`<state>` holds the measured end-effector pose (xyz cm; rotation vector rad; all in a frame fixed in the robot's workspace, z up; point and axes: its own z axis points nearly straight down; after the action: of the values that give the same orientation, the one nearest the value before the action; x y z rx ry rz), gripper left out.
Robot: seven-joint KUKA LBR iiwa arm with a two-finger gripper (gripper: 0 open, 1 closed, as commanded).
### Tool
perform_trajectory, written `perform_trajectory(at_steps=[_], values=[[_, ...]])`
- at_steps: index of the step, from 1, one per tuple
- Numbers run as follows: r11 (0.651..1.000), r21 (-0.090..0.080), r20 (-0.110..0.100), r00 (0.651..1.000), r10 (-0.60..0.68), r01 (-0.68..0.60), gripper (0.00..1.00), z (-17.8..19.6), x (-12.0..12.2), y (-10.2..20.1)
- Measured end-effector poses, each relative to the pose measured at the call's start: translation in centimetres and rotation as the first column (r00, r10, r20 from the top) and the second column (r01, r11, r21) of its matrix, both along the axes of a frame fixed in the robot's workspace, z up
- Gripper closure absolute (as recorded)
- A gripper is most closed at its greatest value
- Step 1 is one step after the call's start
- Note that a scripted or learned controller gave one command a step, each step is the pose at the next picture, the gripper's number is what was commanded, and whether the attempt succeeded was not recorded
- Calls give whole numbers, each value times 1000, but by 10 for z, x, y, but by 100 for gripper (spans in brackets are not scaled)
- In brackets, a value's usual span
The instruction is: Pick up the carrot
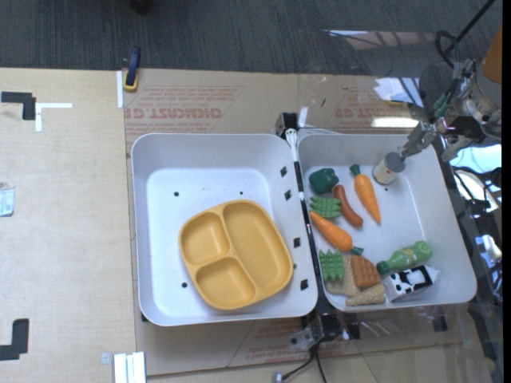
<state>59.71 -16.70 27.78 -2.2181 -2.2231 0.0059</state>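
Note:
An orange carrot (367, 198) with a small green top lies in the right bin (447, 214), pointing toward the back. A second orange carrot (332, 231) with a leafy green top lies nearer the bin's left wall. My gripper (388, 169) hangs over the back of the right bin, just right of the first carrot's green top and a little above it. Nothing shows in its grasp.
Also in the right bin are a green pepper (322, 180), a red sausage (348, 206), a green bottle (406, 257), a black-and-white toy (412, 281), bread (364, 276) and lettuce (331, 266). The left bin (160, 166) holds a yellow divided plate (263, 282).

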Motion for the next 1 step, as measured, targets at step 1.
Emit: perform_trajectory(at_steps=[1], values=[[996, -1, 3, 996, 84, -84, 0, -146, 35, 32]])
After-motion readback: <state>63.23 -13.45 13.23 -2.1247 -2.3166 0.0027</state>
